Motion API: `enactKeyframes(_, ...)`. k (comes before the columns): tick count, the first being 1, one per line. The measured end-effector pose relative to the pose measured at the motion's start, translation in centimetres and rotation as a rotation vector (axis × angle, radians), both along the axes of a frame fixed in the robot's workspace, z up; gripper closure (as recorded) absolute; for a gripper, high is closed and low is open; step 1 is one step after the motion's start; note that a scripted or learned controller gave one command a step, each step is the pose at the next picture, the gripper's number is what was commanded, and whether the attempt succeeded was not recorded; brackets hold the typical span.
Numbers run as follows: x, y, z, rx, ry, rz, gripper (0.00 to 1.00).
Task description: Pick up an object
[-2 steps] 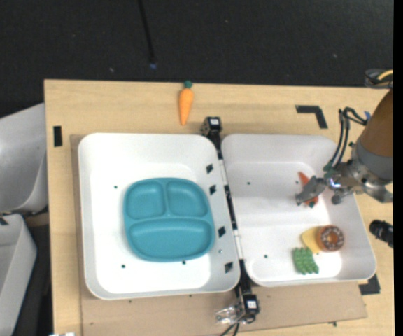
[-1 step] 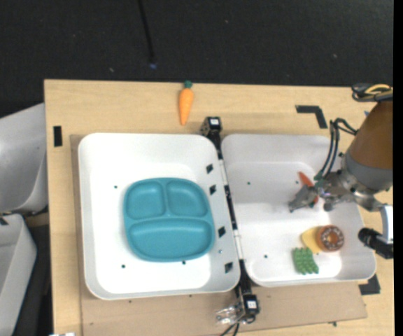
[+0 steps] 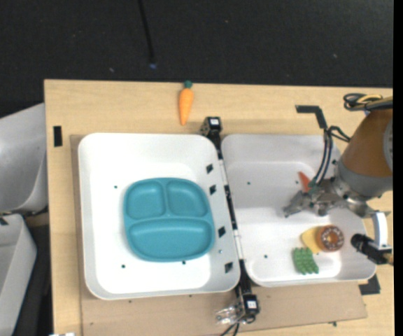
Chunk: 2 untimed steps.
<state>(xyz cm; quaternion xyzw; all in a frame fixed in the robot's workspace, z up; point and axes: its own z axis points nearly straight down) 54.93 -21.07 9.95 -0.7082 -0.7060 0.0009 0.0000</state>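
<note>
Gripper [image 3: 296,205] low in right bin [image 3: 271,161], near donut [image 3: 329,238]

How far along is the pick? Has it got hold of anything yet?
Done: the arm has reached into the right bin. In hand: the hand sits low over bare bin floor, with nothing visible between its fingers. Left: the whole grasp and lift. The doughnut, yellow piece and green toy lie nearer the front, the blue tray in the left bin, the carrot on the bench.

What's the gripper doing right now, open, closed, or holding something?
Gripper: low in the right bin, nothing visibly held; open or shut cannot be told.
</note>
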Motion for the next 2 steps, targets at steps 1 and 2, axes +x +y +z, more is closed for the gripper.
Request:
enactKeyframes(1,0.1,-0.1,1.3,-0.002,-0.005,-0.002,1.0)
enactKeyframes(2,0.7,-0.5,5.8,-0.001,-0.007,0.007,1.0)
